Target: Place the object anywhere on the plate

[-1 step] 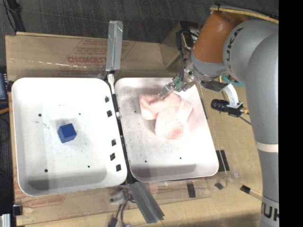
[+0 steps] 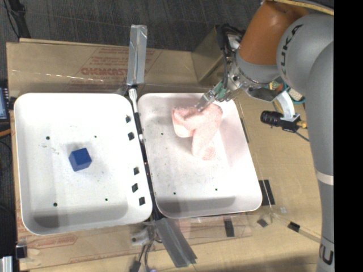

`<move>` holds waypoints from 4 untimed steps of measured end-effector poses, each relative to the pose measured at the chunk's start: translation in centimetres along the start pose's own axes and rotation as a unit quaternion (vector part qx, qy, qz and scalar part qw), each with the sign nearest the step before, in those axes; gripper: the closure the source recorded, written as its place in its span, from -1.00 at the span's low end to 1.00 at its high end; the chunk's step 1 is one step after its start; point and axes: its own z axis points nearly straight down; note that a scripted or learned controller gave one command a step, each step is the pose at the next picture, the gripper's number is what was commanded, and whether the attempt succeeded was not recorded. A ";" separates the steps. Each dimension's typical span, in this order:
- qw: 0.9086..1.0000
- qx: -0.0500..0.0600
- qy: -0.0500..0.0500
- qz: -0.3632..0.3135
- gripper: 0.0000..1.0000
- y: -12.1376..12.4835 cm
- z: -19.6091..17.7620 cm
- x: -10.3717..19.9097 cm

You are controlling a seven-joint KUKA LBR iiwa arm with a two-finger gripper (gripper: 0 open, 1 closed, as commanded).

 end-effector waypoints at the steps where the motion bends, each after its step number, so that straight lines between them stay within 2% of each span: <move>1: 0.979 0.001 0.001 -0.202 1.00 1.7 0.8 5.1; 2: 0.919 0.001 0.001 -0.394 1.00 2.8 1.2 11.0; 3: 0.858 0.001 0.001 -0.514 1.00 4.3 0.2 16.0; 4: 0.858 0.001 0.001 -0.514 1.00 5.6 0.6 20.6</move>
